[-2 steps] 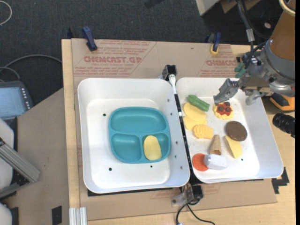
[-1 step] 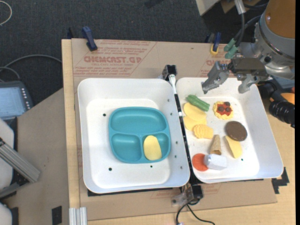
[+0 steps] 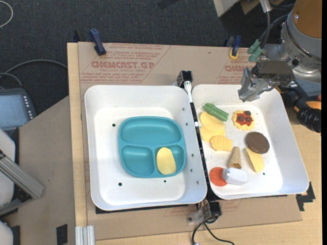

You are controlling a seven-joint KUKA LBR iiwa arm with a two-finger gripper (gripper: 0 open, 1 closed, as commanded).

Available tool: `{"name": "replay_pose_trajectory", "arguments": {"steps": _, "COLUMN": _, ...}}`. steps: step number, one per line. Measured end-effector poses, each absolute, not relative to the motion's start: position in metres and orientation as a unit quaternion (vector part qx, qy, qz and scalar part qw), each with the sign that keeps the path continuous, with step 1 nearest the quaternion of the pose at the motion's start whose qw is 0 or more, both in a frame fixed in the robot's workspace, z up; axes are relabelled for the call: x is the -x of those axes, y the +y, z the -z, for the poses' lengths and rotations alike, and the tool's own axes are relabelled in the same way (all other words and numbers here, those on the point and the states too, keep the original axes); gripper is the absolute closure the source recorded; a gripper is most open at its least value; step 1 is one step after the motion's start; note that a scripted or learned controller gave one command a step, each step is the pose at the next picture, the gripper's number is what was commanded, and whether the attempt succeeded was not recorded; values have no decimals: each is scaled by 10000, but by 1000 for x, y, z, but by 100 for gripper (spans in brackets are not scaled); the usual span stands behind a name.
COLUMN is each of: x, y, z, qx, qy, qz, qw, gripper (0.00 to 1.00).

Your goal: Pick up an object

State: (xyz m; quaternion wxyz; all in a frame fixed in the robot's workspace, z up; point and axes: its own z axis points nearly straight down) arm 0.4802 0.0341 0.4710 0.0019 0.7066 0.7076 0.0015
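The end effector (image 3: 249,92) hangs above the far edge of the right bin (image 3: 288,137). Whether it is parted or closed cannot be told, and nothing is visible in its hold. Nearest below it lie a small pizza piece (image 3: 243,119) and a green pod (image 3: 215,111); further off are a brown disc (image 3: 257,142) and a cone (image 3: 234,157). The left bin (image 3: 99,137) carries a teal tray (image 3: 138,134) with a yellow piece (image 3: 165,160). Judged status: no pick completed; descent, grasp and lift remain.
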Motion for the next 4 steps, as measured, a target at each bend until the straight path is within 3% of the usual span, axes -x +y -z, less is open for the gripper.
{"name": "replay_pose_trajectory", "arguments": {"steps": 3, "x": -482, "y": 35, "z": -502, "qx": -7062, "qy": 7079, "qz": -50, "qw": 61, "gripper": 100}}
{"name": "replay_pose_trajectory", "arguments": {"steps": 4, "x": -477, "y": 94, "z": -227, "qx": -7068, "qy": 7074, "qz": 64, "qw": -53, "gripper": 100}}
